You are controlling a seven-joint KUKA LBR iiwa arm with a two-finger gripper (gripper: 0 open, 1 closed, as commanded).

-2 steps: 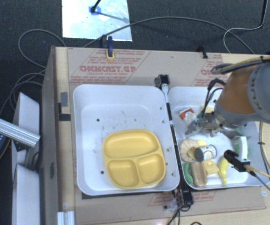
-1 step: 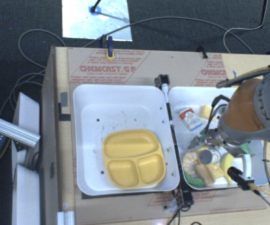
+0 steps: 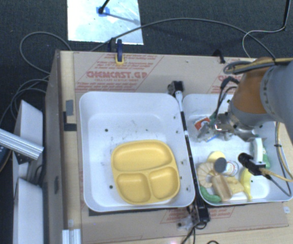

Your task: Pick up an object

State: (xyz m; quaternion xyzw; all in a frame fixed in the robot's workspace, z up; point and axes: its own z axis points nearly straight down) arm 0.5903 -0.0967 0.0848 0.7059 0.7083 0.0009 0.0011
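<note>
The arm (image 3: 273,93) reaches in from the right over the right bin (image 3: 197,108), its gripper (image 3: 213,127) low at the bin's far end, grip unreadable, while the toy pile (image 3: 227,179) lies nearer the camera, clear of it.

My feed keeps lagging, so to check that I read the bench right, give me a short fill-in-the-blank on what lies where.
1. The yellow divided tray lies in the ____ bin.
2. The tray has ____ compartments.
3. The pile of small objects lies in the ____ bin.
4. The arm reaches over the ____ bin.

Missing words: left; three; right; right
</note>
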